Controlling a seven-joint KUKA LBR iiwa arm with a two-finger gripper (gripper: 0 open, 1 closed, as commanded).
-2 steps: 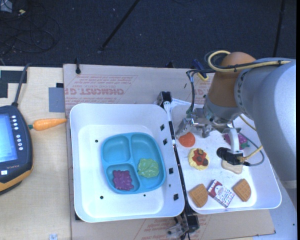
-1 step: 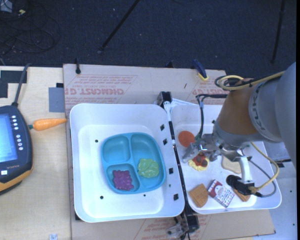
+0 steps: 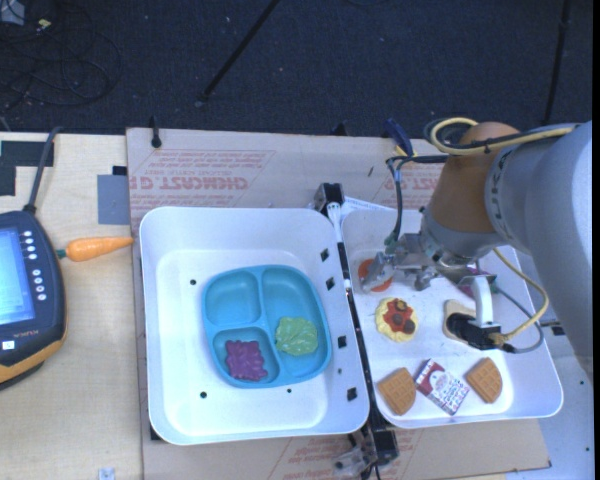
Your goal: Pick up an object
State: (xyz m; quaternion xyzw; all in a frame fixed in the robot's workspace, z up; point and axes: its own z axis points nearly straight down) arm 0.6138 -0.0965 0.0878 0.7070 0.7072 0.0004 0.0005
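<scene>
While over the right bin (image 3: 540, 398), gripper (image 3: 382, 271) beside a red piece (image 3: 373, 283); grip cannot be told; pizza (image 3: 397, 320) nearby.

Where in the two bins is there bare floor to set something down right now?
Left bin: bare white floor all around the blue tray, widest toward the far wall and the left wall. The tray's two far compartments are bare too. Right bin is crowded: gripper, pizza toy, two crackers and small box fill its floor.

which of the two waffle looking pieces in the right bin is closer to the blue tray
The waffle piece at the right bin's near-left corner; the other waffle piece lies beyond the small card.
</scene>
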